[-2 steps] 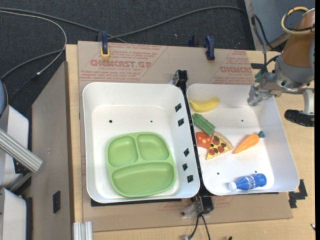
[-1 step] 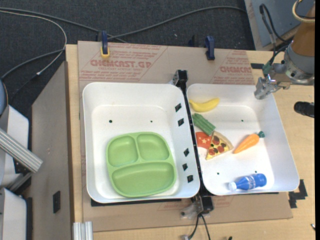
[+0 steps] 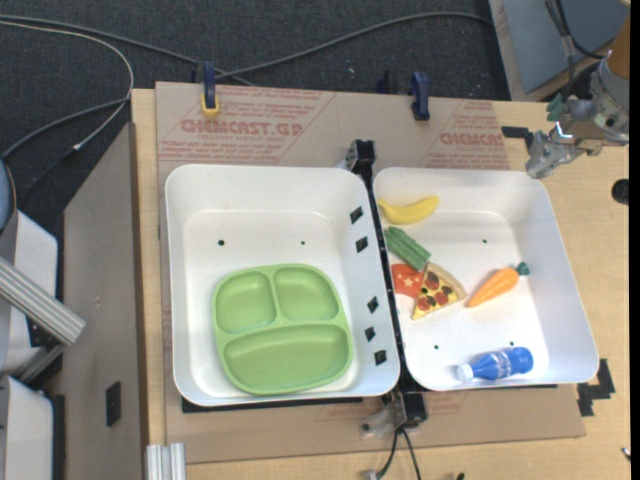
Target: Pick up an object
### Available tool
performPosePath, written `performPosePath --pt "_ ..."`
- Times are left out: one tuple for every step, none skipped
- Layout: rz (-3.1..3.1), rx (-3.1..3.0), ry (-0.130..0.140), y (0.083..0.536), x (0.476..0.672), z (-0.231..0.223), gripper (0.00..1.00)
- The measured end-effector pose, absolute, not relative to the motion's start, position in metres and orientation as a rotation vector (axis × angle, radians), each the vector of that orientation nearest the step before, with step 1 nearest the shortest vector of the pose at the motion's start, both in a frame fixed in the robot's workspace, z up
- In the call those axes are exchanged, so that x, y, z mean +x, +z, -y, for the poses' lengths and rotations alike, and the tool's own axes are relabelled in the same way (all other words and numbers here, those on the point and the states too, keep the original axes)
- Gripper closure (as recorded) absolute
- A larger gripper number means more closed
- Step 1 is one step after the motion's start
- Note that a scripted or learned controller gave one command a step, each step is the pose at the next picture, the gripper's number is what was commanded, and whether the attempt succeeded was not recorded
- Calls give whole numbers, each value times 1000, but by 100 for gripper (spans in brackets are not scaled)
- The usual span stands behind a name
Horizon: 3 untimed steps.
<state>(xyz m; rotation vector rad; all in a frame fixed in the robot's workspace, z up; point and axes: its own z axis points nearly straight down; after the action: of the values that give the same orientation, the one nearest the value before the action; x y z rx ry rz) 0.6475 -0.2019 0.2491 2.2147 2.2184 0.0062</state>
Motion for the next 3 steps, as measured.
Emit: performPosePath --pt "-2230 2217 1 246 635 141 100" --pt "-2230 2218 0 244 633 97 100" --pt "-2229 2218 0 240 635 50 100"
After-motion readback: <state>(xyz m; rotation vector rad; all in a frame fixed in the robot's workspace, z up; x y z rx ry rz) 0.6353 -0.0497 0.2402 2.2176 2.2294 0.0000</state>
